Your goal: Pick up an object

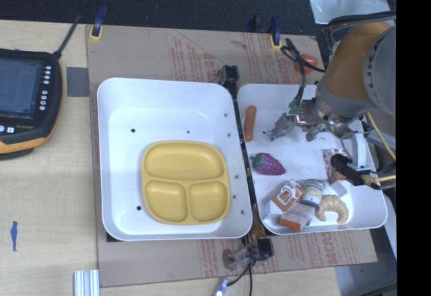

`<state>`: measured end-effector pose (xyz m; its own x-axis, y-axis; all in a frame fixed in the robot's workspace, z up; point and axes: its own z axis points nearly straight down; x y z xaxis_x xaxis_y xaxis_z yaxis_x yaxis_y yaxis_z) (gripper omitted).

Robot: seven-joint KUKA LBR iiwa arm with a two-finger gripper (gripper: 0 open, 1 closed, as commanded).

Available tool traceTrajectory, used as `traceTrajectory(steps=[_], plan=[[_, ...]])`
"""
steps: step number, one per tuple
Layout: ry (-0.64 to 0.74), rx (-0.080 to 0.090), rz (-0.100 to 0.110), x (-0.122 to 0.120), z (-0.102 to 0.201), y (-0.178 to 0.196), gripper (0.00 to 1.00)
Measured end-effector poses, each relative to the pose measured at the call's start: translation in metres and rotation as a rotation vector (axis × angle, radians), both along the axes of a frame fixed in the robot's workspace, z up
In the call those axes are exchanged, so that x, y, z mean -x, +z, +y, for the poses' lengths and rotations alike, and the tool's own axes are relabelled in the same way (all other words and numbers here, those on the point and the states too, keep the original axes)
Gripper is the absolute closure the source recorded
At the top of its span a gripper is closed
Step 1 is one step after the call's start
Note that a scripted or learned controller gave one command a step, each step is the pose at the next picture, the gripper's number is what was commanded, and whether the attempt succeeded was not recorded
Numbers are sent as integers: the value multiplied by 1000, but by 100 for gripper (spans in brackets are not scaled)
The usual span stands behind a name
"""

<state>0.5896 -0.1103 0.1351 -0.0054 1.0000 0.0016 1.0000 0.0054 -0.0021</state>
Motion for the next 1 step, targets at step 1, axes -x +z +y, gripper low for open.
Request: traceTrajectory(steps=[1], plan=[[0, 2, 3, 18, 17, -44, 0]])
